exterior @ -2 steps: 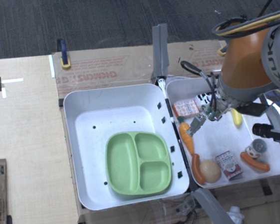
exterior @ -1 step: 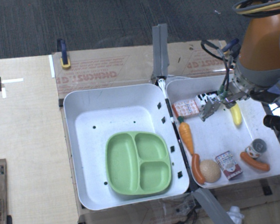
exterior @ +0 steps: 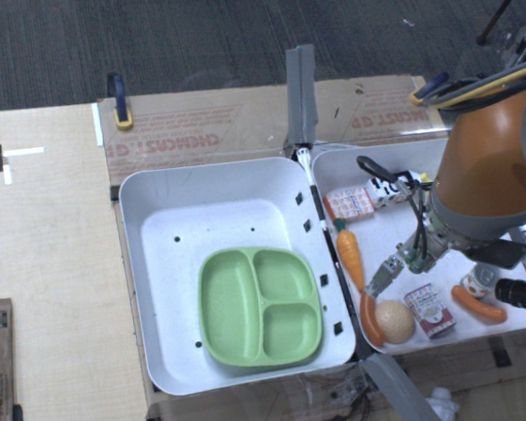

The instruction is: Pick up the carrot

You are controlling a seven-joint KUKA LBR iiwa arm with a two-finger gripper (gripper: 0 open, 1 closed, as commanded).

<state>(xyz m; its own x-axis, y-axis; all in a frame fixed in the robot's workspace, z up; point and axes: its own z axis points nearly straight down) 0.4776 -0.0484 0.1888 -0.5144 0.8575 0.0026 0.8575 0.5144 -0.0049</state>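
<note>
Two shallow white plastic bins side by side on the bench; left bin (exterior: 147,265) holds a light-green three-compartment plastic plate (exterior: 259,305), sitting toward the near right of that bin, nothing visible in its compartments.

Right bin (exterior: 384,151) is the cluttered one; the slim orange carrot with a small green top (exterior: 348,252) lies along the bin's left wall, green end toward the far side, tip pointing to the near side; it rests on the bin floor, nothing gripping it.

Grey arm with the orange band (exterior: 489,165) comes in from the right and covers much of the right bin; the two-finger gripper (exterior: 384,278) sits low, angled down-left, its tip just right of the carrot's lower half and just above a beige egg-shaped ball (exterior: 394,320); jaw spacing not resolvable at this angle, cannot tell wide or narrow; nothing visibly between the fingers.

Other items in right bin: a curved orange-red piece (exterior: 369,320) hugging the ball's left side, just below the carrot tip; a small red-and-white box (exterior: 429,309) just right of the ball; an orange-red sausage-shaped object (exterior: 477,303) further right, near the arm's cabling; a flat white-and-red packet (exterior: 350,203) at the far side just above the carrot top; a black-and-white patterned item (exterior: 388,187) beside the packet, partly hidden by the arm.
</note>
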